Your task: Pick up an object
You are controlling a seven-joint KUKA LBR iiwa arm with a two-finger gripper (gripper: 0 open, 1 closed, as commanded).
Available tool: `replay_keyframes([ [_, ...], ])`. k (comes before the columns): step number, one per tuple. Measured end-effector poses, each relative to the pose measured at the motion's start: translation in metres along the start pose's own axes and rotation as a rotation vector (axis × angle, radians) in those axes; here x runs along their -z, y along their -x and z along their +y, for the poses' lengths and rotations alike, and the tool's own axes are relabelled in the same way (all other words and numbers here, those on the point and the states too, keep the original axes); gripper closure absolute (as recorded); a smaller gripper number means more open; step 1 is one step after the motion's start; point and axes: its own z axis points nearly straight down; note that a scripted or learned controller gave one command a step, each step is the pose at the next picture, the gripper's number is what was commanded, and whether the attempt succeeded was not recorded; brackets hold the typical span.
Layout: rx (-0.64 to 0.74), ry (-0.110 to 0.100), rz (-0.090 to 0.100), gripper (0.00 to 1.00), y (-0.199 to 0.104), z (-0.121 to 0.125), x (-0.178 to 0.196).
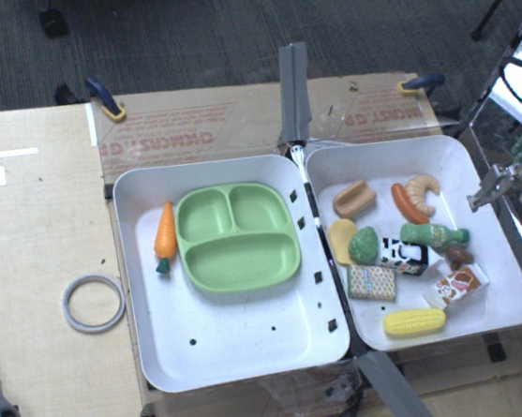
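Currently toy foods crowd the right white plastic bin [489, 222], handy for grasping; green divided plate [238, 235] and orange toy carrot [164, 230] occupy the left white plastic bin [164, 337].

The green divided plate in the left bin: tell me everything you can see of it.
The green divided plate is pale green and looks like smooth plastic, a rounded rectangle with a raised rim and three compartments: two smaller ones on the far side, one long one nearer the camera. It lies flat, upright, in the far half of the left bin. A toy carrot lies along its left edge, close or touching.
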Motion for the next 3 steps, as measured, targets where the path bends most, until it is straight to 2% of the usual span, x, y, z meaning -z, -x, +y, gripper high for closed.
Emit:
replay_keyframes([
  [1, -0.342, 0.008, 0.001, 0.00, 0.003, 0.020, -0.110],
  [2, -0.268, 0.050, -0.008, 0.00, -0.004, 0.030, -0.124],
  [3, -0.522, 0.000, 0.000, 0.00, -0.002, -0.010, -0.090],
])
